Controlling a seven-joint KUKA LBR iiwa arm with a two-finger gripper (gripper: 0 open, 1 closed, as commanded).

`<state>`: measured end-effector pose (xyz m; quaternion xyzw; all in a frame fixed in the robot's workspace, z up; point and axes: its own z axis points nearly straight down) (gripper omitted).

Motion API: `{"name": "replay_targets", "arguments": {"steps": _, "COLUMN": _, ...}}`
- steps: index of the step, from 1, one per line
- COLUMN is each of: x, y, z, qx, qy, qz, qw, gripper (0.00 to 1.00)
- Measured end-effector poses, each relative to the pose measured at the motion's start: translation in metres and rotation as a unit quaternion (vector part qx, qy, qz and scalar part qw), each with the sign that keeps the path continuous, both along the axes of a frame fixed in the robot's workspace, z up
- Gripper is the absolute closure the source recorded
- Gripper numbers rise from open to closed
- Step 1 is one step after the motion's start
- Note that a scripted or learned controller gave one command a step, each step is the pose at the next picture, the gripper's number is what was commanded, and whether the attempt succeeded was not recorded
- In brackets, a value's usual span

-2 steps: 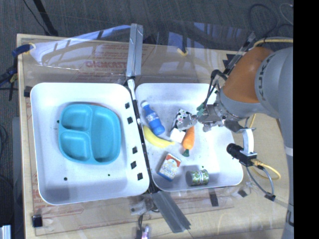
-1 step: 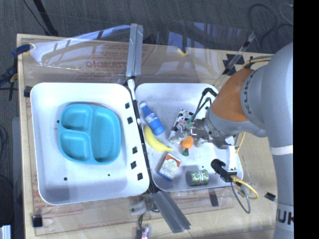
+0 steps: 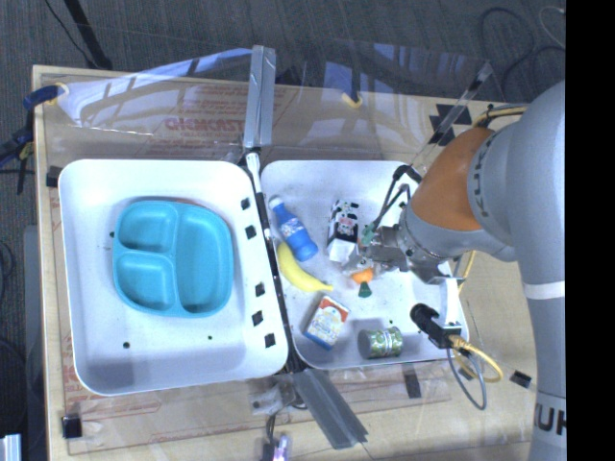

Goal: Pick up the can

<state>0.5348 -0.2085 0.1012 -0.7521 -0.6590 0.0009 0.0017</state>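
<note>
a blue divided tray (image 3: pixel 176 256) sits in the left bin (image 3: pixel 86 353). in the right bin (image 3: pixel 307 176) lie a blue bottle (image 3: pixel 292 229), a banana (image 3: pixel 298 272), a small carton (image 3: pixel 327 321), and the can (image 3: pixel 382 342) on its side near the front edge, untouched. the gripper (image 3: pixel 370 253) hangs mid-bin, apart from the can; whether it is wide or narrow cannot be told. the step looks like approach: it likely needs to travel toward the front edge and descend. the arm (image 3: pixel 500 190) bends in from the right

A wooden tabletop (image 3: pixel 58 257) is seen from above, set on dark grey carpeted floor (image 3: pixel 192 17). Clear plastic sheeting (image 3: pixel 173 109) is laid along its far edge. Black cables (image 3: pixel 72 12) are trailed across the floor.
</note>
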Motion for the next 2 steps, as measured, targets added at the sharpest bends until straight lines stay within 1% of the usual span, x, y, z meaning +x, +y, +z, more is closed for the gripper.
{"name": "replay_targets", "arguments": {"steps": 1, "x": -0.008, "y": 0.019, "z": 0.080, "qx": -0.0008, "qy": -0.001, "qz": -0.059, "qw": 0.9983, "gripper": 1.00}}
{"name": "replay_targets", "arguments": {"steps": 2, "x": 0.063, "y": 0.051, "z": 0.108, "qx": -0.0004, "qy": 0.000, "qz": -0.018, "qw": 0.9998, "gripper": 1.00}}
